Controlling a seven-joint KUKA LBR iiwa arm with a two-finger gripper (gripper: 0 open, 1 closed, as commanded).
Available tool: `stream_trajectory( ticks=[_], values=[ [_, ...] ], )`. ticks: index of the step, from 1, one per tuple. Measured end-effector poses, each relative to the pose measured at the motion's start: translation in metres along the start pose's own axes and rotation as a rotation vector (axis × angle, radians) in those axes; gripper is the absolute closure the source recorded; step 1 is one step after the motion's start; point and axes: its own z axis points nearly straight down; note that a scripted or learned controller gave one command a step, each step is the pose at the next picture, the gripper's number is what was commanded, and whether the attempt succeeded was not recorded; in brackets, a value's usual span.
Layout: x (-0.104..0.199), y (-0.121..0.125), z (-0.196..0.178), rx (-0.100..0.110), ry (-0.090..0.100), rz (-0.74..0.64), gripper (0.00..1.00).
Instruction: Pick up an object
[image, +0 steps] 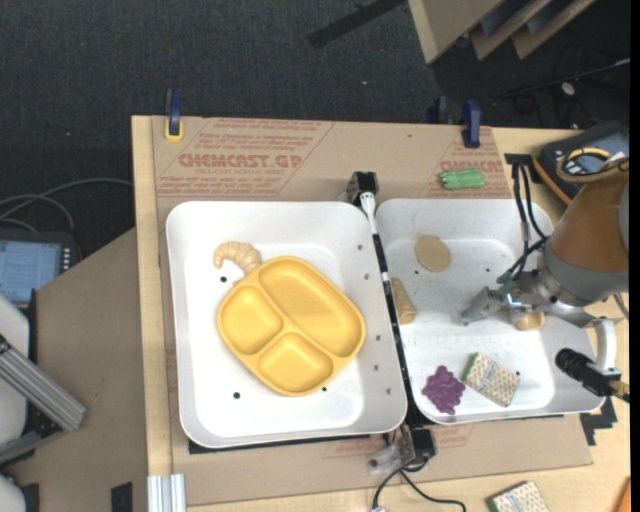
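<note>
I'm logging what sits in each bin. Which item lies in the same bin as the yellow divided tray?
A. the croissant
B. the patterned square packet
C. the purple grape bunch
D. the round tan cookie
A: the croissant lies at the upper-left edge of the yellow divided tray in the left bin.

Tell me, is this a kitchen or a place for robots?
Probably a robot test lab, not a kitchen. A robot arm reaches over two white bins clamped on a cardboard-covered bench. The food is pretend: a yellow divided plate, a toy croissant, purple grapes.
</note>
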Motion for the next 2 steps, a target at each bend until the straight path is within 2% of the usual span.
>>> stream_trajectory(
  ticks=[1,2],
  values=[
    [-0.002,0.086,0.002,0.006,0.011,-0.008,0.00],
    [0.034,0.134,0.001,-0.006,-0.015,-0.003,0.00]
  ],
)
